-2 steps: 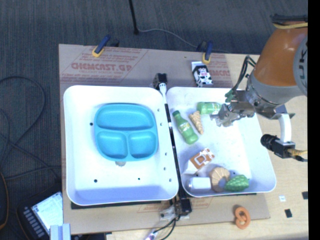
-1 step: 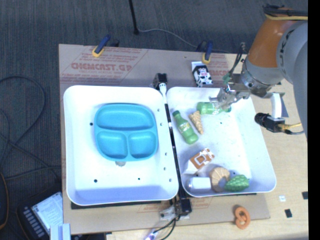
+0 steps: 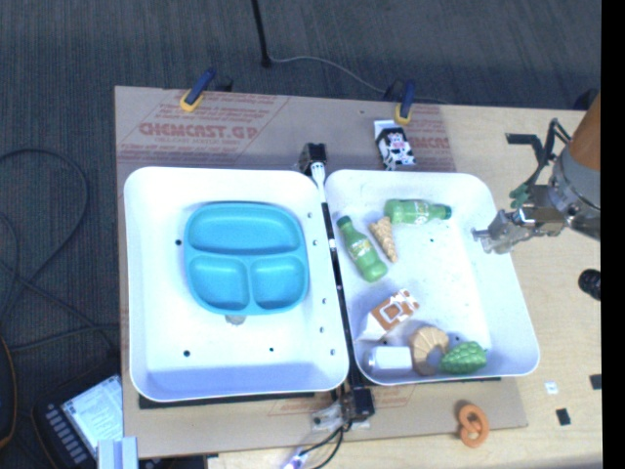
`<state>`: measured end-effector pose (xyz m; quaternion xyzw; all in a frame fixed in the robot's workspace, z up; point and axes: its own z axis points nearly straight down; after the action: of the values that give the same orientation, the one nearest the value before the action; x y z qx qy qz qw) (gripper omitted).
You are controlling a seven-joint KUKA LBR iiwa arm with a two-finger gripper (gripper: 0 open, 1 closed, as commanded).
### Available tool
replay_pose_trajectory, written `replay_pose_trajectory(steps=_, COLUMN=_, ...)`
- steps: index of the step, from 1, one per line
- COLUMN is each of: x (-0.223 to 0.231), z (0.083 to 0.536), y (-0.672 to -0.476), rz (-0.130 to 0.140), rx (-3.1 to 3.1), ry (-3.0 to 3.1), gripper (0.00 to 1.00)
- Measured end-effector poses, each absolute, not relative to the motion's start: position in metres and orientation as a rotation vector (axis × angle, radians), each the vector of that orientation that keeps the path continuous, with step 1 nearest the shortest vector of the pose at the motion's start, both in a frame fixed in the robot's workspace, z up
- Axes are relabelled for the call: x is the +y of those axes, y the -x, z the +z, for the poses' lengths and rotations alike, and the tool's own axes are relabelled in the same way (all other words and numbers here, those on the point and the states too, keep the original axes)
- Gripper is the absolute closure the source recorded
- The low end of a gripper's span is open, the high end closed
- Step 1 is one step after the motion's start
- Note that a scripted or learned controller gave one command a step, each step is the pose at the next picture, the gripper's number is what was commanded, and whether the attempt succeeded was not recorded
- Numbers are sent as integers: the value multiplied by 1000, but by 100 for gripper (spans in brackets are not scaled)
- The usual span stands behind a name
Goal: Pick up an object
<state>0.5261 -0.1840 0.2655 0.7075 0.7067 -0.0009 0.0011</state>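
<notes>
From the camera view, the brown board on my desk (image 3: 547,360) reads "CHEMCAST GP" (image 3: 198,130) in red. My tool (image 3: 496,236) sits at the right bin's (image 3: 508,301) outer rim; its opening I cannot tell. In that glossy white bin lie two green bottles (image 3: 359,248) (image 3: 417,210), a cone (image 3: 384,236), a small orange-and-white carton (image 3: 394,311) and a knobbly green piece (image 3: 463,358). The left bin (image 3: 156,350) holds a smooth blue sectioned tray (image 3: 245,256)

A robotics lab, plainly: a clamped bench board (image 3: 322,125) on grey carpet (image 3: 59,86), cables trailing, two white bins (image 3: 146,291) under the arm (image 3: 576,179).
</notes>
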Motion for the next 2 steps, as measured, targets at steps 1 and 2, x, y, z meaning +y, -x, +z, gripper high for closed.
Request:
replay_pose_trajectory(steps=1, x=-143, z=224, y=-495, rz=-2, rx=2223, ry=-2222, gripper=100)
replay_pose_trajectory(steps=2, x=-125, z=242, y=-486, rz=0, rx=2222, ry=-2220, gripper=100)
